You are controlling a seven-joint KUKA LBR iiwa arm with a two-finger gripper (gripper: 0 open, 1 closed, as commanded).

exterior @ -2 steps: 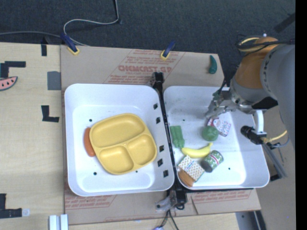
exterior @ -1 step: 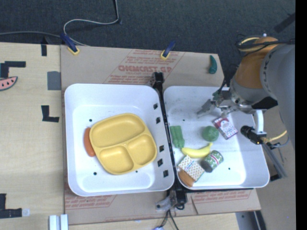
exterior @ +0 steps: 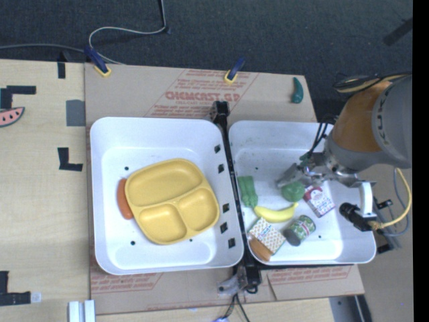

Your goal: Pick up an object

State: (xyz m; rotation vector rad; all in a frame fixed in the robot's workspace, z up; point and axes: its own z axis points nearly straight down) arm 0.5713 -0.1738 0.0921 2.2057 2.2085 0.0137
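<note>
So the gripper [exterior: 303,174] is down in the right bin [exterior: 268,136], right over a round green object [exterior: 292,192], and honestly I can't tell what it's got, if anything. I'd settle squarely on that green thing before lifting, since the banana [exterior: 275,212], the small carton [exterior: 319,201] and the can [exterior: 299,229] crowd in close and could get nudged.

Glossy yellow plastic tray [exterior: 172,200], smooth white plastic bins [exterior: 107,180], matt cardboard sheet [exterior: 194,92]
</note>
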